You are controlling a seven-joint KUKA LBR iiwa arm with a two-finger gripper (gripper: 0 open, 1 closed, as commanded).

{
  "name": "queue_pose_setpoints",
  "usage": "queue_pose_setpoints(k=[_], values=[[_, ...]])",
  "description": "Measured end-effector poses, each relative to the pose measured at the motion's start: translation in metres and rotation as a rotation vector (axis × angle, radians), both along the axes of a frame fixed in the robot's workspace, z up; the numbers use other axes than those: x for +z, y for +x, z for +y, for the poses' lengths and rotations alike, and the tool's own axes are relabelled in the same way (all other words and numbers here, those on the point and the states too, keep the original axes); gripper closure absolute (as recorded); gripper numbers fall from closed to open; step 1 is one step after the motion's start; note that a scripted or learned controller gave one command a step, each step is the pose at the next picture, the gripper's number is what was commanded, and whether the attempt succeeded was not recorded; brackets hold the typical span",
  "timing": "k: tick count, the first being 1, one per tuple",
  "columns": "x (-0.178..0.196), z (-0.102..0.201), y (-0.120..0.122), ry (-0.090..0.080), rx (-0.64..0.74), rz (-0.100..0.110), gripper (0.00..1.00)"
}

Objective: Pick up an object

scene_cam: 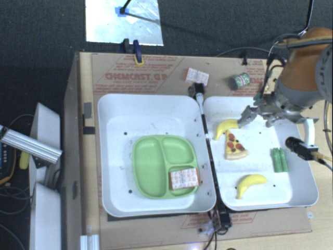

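Gripper point(248, 114): above right bin point(307, 191), nothing visibly held (finger spacing cannot be told). Banana point(225, 126): just beside gripper, resting near pizza slice point(234, 146). Pick judged not yet done.

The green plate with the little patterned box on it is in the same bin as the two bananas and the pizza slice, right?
No. The camera view shows the green plate with the box in the left bin; the bananas and pizza slice lie in the right bin.

Tool point(247, 115) over rt bin point(299, 199) — just beside upper banana point(226, 127); pizza slice point(234, 146) below.
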State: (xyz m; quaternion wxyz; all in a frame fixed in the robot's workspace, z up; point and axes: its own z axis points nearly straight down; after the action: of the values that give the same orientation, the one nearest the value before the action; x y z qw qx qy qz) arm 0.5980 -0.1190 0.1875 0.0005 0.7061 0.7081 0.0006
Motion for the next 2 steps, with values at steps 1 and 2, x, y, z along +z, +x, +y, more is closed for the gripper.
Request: queue_pose_setpoints(k=[1, 2], values=[[-0.104, 0.034, 0.003, 0.0, 0.0, 0.001, 0.0], [-0.105, 0.029, 0.068, 0.001, 0.003, 0.015, 0.0]])
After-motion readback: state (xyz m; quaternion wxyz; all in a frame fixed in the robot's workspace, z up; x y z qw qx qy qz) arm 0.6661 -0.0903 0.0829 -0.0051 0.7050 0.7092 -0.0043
